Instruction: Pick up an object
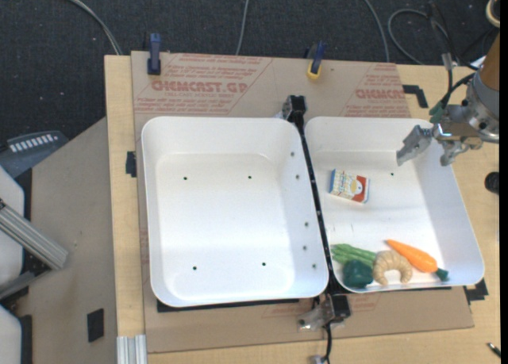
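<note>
arm: enters from right edge, wrist at upper right | gripper (pixel 432 146): pointing down, hanging at upper right | fingers (pixel 411 147): spread apart, nothing between them | contact: none visible

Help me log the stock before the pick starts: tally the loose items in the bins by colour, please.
Orange: 1, the carrot
Green: 1, the green vegetable
Tan: 1, the ginger root
White, blue and orange: 1, the small carton
Total: 4, all in the right bin
</note>
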Robot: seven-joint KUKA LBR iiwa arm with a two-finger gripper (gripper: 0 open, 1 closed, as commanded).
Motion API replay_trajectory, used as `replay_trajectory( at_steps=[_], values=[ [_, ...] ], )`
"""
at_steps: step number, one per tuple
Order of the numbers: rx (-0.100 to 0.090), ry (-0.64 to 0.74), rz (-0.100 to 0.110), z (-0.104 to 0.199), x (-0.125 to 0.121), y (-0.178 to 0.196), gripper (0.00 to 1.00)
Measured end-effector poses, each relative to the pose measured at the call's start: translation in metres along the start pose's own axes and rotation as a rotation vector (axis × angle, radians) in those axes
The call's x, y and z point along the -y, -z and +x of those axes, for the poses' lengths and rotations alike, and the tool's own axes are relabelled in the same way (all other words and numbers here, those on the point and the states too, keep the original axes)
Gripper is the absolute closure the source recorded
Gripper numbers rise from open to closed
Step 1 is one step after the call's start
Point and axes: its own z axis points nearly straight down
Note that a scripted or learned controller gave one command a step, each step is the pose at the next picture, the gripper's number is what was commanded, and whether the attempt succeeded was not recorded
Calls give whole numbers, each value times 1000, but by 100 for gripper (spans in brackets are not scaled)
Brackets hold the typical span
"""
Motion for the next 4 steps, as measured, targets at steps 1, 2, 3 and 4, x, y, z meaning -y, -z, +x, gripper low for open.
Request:
replay_trajectory(
  at_steps=[1, 2, 3, 4],
  values=[
    [1, 1, -6, 0, -1, 3, 0],
    [0, 2, -1, 11, 0, -50, 0],
    [0, 0, -1, 6, 9, -105, 0],
    [0, 1, -1, 7, 18, -164, 0]
  ],
)
